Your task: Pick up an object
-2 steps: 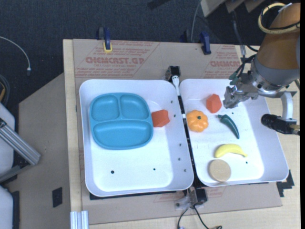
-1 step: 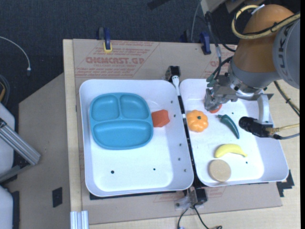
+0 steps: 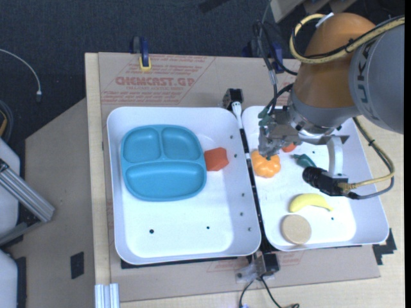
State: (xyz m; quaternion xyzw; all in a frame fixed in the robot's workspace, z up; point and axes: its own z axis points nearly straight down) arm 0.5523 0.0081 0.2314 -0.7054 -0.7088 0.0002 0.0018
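Right bin [image 3: 366,226], one banana [image 3: 309,203], one disc [image 3: 297,229]

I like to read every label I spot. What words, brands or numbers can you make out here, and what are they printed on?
"CHEMCAST GP", in red, on the brown board under the bins.
A smaller red line beneath it: too blurred to read.
Dark letters, perhaps "UKA", on the grey arm, cut off, so I am not sure.
I can read nothing else.
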